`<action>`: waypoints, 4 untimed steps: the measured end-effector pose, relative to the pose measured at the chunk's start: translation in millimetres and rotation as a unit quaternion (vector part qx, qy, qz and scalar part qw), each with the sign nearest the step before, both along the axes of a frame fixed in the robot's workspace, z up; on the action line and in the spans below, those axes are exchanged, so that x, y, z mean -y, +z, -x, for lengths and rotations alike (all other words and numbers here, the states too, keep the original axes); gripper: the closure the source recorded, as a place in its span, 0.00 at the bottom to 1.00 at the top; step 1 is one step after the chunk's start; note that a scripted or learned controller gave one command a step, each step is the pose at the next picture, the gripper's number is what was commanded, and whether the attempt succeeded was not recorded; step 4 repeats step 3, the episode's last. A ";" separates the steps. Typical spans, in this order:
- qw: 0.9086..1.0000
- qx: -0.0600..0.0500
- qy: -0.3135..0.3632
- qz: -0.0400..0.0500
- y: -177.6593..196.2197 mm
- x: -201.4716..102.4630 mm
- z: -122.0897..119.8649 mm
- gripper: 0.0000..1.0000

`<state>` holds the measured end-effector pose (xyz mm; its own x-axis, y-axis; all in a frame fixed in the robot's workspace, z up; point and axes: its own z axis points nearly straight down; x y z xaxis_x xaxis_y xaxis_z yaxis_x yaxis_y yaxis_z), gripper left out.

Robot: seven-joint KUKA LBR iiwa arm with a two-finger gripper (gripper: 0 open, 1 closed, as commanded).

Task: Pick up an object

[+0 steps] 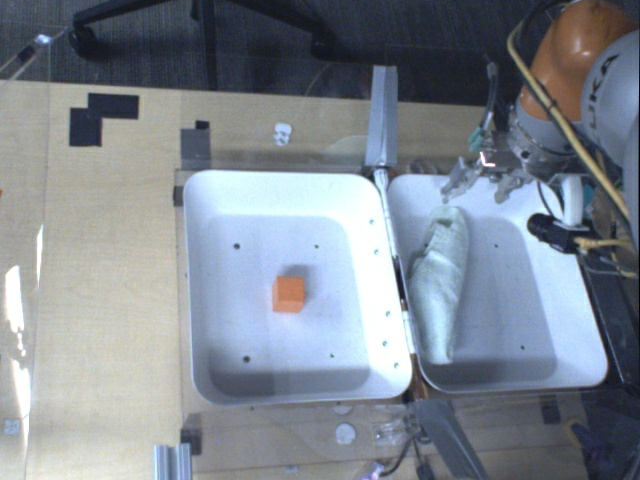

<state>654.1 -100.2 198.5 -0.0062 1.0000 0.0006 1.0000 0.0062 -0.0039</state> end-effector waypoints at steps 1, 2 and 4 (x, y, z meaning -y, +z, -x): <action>0.998 0.000 0.065 0.000 -68.5 -16.3 -14.4 0.00; 0.998 0.000 0.067 0.000 -60.6 -17.6 -15.1 1.00; 0.999 0.001 -0.052 0.001 20.6 -43.4 -12.9 1.00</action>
